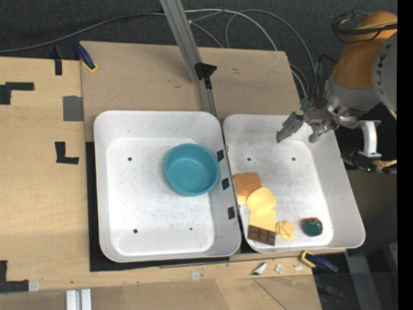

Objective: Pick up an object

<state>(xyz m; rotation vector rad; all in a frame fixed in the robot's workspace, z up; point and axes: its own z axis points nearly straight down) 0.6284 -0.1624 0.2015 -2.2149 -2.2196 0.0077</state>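
My gripper (pixel 301 132) hangs over the far part of the right bin (pixel 335 173), its two fingers spread apart and open with nothing between them. Well below it, along the bin's near left side, lie an orange piece (pixel 246 183), a pale yellow piece (pixel 261 200), a brown chocolate-like block (pixel 261 236) and a small yellow round thing (pixel 284 229). A small green and red object (pixel 312 226) rests near the bin's front right corner. A blue bowl (pixel 191 168) stands in the left bin (pixel 122 192).
A grey metal pole (pixel 187 41) slants across the bench toward the gap between the bins. Cables (pixel 258 24) loop behind the right bin. Blue clips (pixel 86 57) sit at the board's far left corner and near edge (pixel 316 261).
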